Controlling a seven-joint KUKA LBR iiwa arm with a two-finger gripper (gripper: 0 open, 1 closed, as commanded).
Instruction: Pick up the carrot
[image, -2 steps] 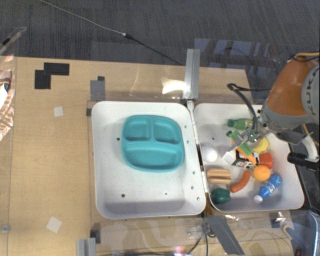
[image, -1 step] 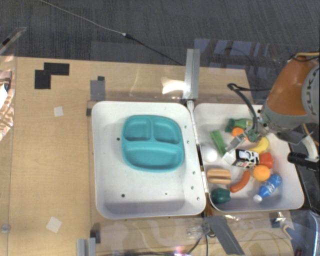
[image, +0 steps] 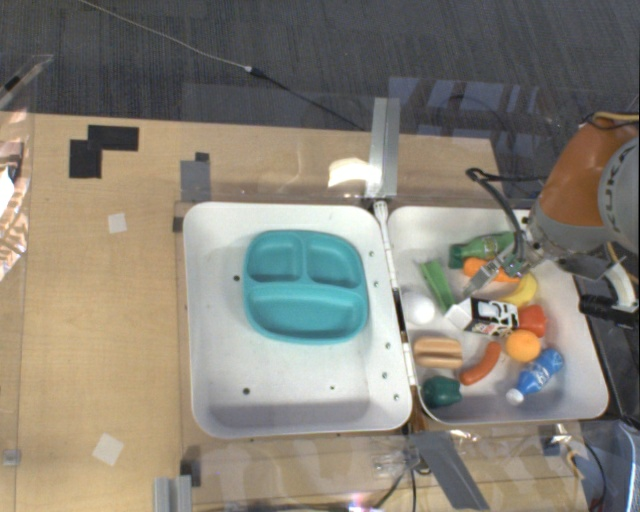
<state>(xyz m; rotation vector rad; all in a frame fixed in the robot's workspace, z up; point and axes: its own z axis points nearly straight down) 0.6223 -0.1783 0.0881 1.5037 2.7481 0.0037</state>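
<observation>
The carrot (image: 474, 267), a small orange piece, lies in the upper middle of the right bin (image: 598, 400), just below a green bottle (image: 481, 245). My gripper (image: 502, 266) comes down from the right, under the grey and orange wrist (image: 585, 190). Its tip is right at the carrot's right end. Whether it touches the carrot is unclear at this size. A yellow banana (image: 523, 291) lies directly beneath the gripper.
The right bin is crowded: a green vegetable (image: 437, 283), a black-and-white box (image: 493, 316), a tomato (image: 534, 320), an orange (image: 522, 346), a blue bottle (image: 536, 374), a red sausage (image: 481, 364), a bun (image: 438, 350). The left bin (image: 215, 400) holds a teal divided plate (image: 304, 285).
</observation>
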